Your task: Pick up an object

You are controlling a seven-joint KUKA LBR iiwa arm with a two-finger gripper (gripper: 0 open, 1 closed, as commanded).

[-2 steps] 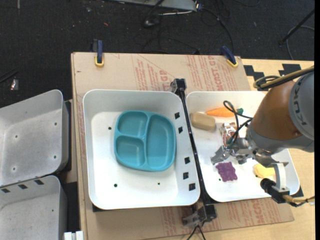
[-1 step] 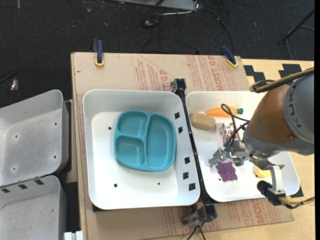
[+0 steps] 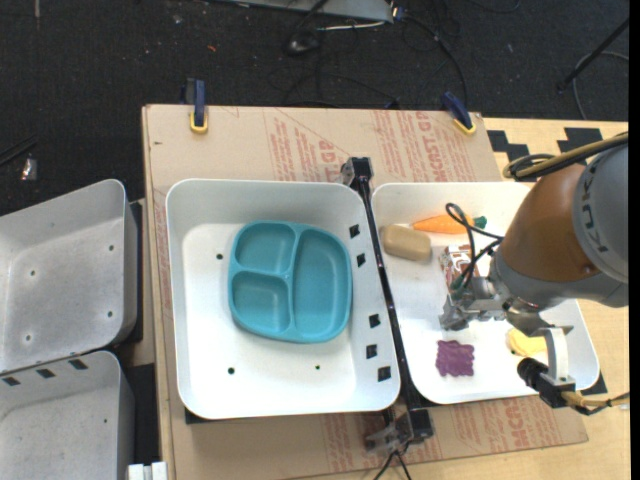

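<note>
My gripper (image 3: 457,317) hangs low over the middle of the right bin (image 3: 418,380), at the end of the orange-banded wrist (image 3: 545,238). Just below it lies a purple flat piece (image 3: 455,358). A small red-and-white packet (image 3: 457,263) sits right above the gripper. A tan bread-like lump (image 3: 405,242) and an orange carrot (image 3: 438,225) rest at the bin's far left. A yellow item (image 3: 524,345) pokes out from under the arm at the right, partly hidden.
The left bin (image 3: 195,268) holds a teal divided plate (image 3: 291,281). A black divider with clips (image 3: 381,288) runs between the two bins. Grey trays (image 3: 60,268) stand off the bench at the left. Cables (image 3: 470,218) trail over the right bin's back.
</note>
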